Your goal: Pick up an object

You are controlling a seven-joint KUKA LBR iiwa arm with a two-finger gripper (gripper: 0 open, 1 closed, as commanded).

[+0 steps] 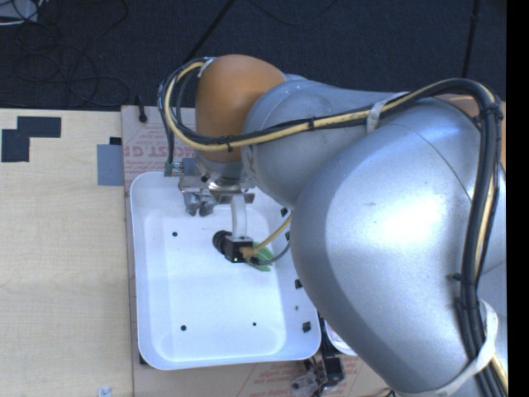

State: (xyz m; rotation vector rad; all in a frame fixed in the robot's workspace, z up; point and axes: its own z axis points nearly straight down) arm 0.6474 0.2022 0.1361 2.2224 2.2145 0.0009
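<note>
Grey arm (397, 222) reaching from 3 o'clock, claw (205, 205) pointing down over the 12 o'clock end of a white bin (165, 321) on the table (66, 263), open or closed cannot be told.

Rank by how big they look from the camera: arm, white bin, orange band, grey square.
1. arm, though being nearest the camera enlarges it
2. white bin
3. orange band
4. grey square

1. A shallow white bin (157, 304) is set on the pale table (58, 263).
2. The end effector (202, 208) is held over the bin's far end, pointed downward.
3. The bin's right edge is overlapped by the grey arm (388, 246).
</note>
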